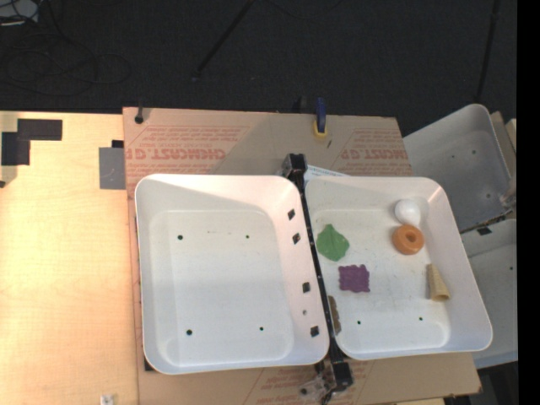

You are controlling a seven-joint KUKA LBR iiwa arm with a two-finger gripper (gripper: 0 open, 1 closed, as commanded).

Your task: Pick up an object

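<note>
camera view looks down on the table (59,268), pale wood at nine o'clock, with brown cardboard (253,142) under two white bins. the left bin (152,344) sits at about eight o'clock of the scene. the right bin (472,327), touching it along a clipped seam, carries every loose piece. largest is the green lump (332,243), at nine o'clock of that bin near the seam. just below it, toward six, lies the purple square (354,278). the orange ring (408,240) sits at two o'clock, with the white ball (407,211) just beside it toward twelve. the tan cone (436,282) lies at four o'clock by the wall. i can't tell the gripper's state from here.
</note>
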